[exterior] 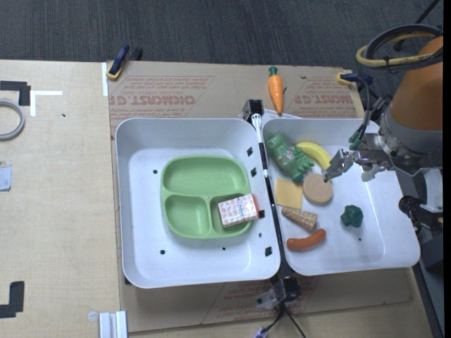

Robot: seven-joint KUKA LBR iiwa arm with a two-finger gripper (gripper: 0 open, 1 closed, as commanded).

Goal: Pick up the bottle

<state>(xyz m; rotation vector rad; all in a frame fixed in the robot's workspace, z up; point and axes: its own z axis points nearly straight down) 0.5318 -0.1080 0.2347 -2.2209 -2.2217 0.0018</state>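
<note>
so we're going after the green bottle (pixel 287 155), which is lying on its side in the back-left part of the right bin (pixel 394 255), close to the wall shared with the left bin (pixel 134 210). the banana (pixel 315 153) is sitting just beside it on the right, looks like touching, and the cheese wedge (pixel 287 193) is just below it.

our gripper (pixel 338 167) is hovering over the right bin a bit right of the banana, above the round cookie thing (pixel 318 189), and it's carrying nothing. honestly we can't tell whether it's open or closed from this angle.

we're thinking the trick is sliding left past the banana, lining up across the bottle's narrow width, and coming down centred so we aren't clipping the banana or the bin wall.
</note>
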